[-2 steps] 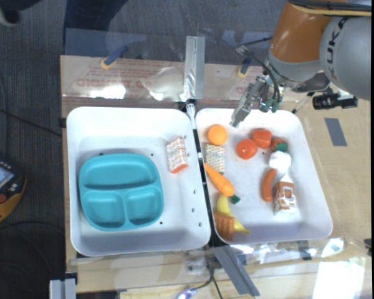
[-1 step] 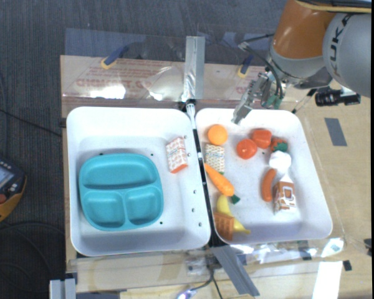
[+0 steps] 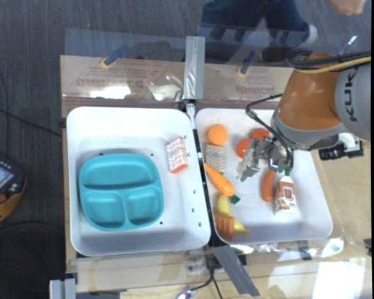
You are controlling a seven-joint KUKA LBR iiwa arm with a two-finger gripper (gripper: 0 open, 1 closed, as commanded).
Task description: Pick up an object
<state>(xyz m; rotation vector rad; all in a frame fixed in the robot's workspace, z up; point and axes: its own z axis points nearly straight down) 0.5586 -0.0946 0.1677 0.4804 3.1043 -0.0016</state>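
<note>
My gripper (image 3: 262, 168) hangs low over the middle of the right bin (image 3: 311, 226), open, with bare bin floor between its fingers. A red tomato-like piece (image 3: 244, 147) lies just to its upper left. An orange sausage-shaped piece (image 3: 267, 186) and a brown and white carton (image 3: 285, 196) lie just below its right finger. Further left are a carrot (image 3: 218, 180), a speckled beige block (image 3: 215, 157) and an orange ball (image 3: 217, 134). A yellow banana-like piece (image 3: 227, 213) lies at the bin's front left.
The left bin (image 3: 81, 129) holds a teal divided tray (image 3: 120, 190) and a small red and white carton (image 3: 177, 154) near the shared wall. The arm's orange band (image 3: 308, 98) looms over the right bin's far right corner. A person stands beyond the bench.
</note>
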